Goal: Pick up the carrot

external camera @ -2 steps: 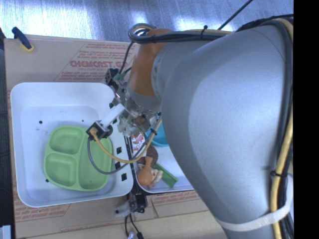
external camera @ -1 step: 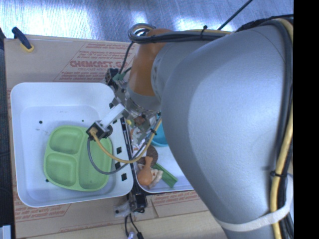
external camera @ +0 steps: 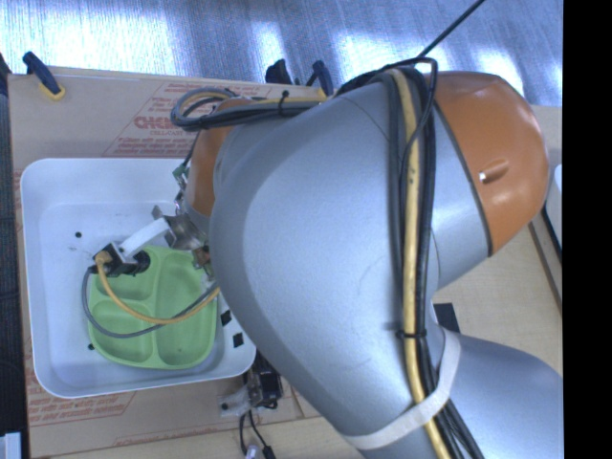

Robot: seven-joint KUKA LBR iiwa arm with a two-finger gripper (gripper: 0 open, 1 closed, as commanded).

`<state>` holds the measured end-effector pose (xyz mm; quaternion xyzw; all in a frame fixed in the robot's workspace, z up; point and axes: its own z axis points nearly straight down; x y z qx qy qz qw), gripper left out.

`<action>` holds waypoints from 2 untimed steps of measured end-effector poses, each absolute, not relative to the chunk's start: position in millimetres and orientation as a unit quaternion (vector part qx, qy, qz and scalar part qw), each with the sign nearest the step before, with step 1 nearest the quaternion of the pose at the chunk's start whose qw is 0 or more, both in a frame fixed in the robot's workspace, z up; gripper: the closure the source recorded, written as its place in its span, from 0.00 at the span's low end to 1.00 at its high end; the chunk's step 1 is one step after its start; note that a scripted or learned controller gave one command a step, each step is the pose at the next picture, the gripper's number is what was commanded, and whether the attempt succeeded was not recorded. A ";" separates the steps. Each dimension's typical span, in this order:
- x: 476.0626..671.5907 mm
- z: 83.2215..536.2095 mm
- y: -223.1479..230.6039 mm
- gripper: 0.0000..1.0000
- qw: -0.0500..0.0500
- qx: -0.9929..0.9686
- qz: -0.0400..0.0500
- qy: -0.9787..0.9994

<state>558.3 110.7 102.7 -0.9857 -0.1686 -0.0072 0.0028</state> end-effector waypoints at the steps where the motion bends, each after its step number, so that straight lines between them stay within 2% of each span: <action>1: 648.7 166.7 123.2 0.00 0.001 -0.994 0.001 -0.106; 2: 601.6 88.9 202.2 0.00 0.001 -0.988 0.008 -0.154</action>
